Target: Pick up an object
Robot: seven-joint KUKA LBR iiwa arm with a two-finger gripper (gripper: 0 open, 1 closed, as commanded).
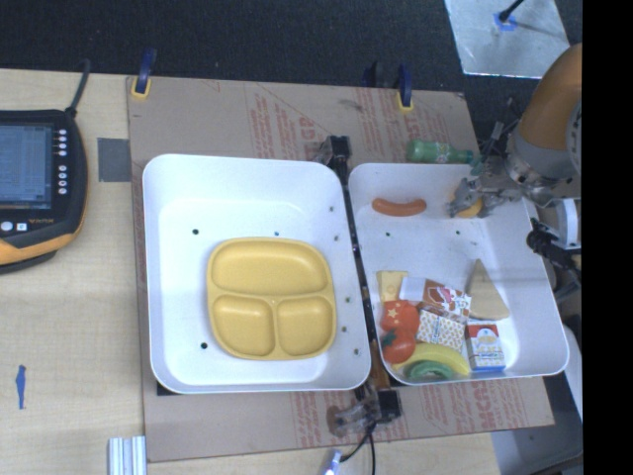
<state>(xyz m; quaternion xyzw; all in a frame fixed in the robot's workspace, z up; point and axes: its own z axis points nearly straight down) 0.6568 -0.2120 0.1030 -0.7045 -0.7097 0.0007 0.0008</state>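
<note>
Reaching in from the right, the claw point(473, 198) sits low in the right bin point(514, 255) beside the sausage point(399, 206); finger state cannot be determined.

- We see two white bins point(168, 265);
- a pale yellow divided tray point(269, 297);
- an orange-red sausage point(399, 206);
- a green bottle point(435, 152);
- a red-and-white printed carton point(484, 345);
- an orange band point(554, 97) on our grey arm.

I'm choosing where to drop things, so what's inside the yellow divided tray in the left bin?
The yellow divided tray shows three bare compartments, one long at the back and two at the front, with nothing lying in them. What is under it stays hidden, because the tray covers that part of the left bin.
</note>
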